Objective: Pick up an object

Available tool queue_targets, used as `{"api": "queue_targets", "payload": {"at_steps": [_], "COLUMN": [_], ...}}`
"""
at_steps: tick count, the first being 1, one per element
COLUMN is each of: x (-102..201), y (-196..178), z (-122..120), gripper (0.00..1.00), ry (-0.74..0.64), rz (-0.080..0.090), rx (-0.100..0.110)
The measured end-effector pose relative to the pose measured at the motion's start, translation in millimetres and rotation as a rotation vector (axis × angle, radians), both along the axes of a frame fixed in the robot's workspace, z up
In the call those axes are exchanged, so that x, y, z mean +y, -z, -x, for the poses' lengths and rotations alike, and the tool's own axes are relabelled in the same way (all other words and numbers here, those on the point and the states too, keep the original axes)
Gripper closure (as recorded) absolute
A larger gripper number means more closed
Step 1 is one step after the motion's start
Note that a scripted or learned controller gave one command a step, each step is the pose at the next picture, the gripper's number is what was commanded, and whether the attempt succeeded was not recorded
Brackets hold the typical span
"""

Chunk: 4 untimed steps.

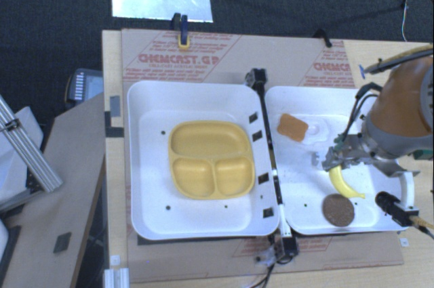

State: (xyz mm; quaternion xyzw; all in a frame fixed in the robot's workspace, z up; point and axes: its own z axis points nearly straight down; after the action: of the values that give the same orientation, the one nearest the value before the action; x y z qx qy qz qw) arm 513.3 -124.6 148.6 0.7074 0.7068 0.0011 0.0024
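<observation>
In the right bin (298, 215) lie an orange sponge-like block (293, 127), a yellow banana (342, 183) and a brown round disc (338, 210). My gripper (337, 159) hangs low over the right bin, right above the banana's upper end. The grey and orange arm reaches in from the right and hides the bin's right part. I cannot make out how the gripper's tips stand.
The left bin (152, 124) holds a yellow three-compartment tray (209, 159). A black clipped divider (266, 158) runs between the two bins. Cardboard lies under both bins, with a yellow clamp (182, 32) at the back edge.
</observation>
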Motion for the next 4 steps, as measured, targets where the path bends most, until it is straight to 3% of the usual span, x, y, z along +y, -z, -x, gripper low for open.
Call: {"api": "queue_targets", "payload": {"at_steps": [1, 2, 3, 4], "x": [-1.3, -1.4, 49.1, 105.0], "y": [-61.7, -62.0, -71.4, -74.4], "z": [4.9, 4.0, -8.0, -1.9], "gripper": [1.00, 1.00, 1.00, 1.00], "ry": [-0.004, -0.004, -0.009, -0.011], "rz": [0.000, -0.001, -0.002, -0.004], "rx": [-0.002, 0.003, 0.003, 0.004]}}
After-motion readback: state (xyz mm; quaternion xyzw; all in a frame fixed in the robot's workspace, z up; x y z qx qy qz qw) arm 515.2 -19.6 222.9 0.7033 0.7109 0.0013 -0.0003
